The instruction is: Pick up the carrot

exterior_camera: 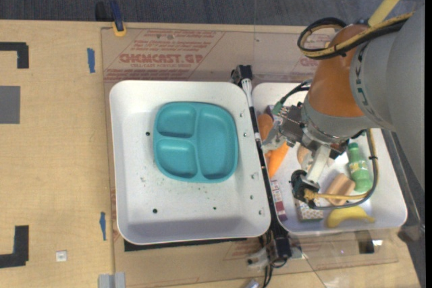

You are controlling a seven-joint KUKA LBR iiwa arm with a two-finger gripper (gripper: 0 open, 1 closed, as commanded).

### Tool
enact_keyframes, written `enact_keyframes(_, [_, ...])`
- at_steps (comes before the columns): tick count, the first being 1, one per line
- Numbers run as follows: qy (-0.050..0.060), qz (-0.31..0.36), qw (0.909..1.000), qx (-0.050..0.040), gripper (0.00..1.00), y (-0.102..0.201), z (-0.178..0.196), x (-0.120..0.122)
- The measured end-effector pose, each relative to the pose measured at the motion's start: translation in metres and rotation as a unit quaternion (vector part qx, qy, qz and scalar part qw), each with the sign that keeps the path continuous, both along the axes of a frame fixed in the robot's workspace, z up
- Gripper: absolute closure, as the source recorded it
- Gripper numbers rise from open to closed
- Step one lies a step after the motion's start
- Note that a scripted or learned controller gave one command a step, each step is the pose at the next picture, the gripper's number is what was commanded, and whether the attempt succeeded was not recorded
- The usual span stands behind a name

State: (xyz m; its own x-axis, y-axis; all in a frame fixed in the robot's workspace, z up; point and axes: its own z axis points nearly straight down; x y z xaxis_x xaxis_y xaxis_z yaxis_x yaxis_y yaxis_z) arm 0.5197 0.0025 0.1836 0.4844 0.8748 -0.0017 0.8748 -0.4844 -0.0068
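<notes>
Carrot [276, 158] is seen lying in the right bin [395, 202], near its left wall, partly covered by the arm. Just to its right the gripper [302, 183] is lowered; whether it is parted cannot be told. A teal plate [196, 141] is held in the left bin [135, 212].

Two white bins sit side by side, the left bin [128, 165] and the right bin [391, 206]. One teal divided plate [196, 141] with three compartments lies in the left one. The right one holds one carrot [276, 157], one green bottle [359, 168], one banana [347, 216] and one tan, bread-like piece [339, 187]; more may lie hidden under the single arm [351, 88] with its one gripper [302, 185].
</notes>
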Motion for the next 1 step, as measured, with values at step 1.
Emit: enact_keyframes(1, [0.000, 0.000, 1.0000, 0.0000, 0.00, 0.0000, 0.0000, 0.0000])
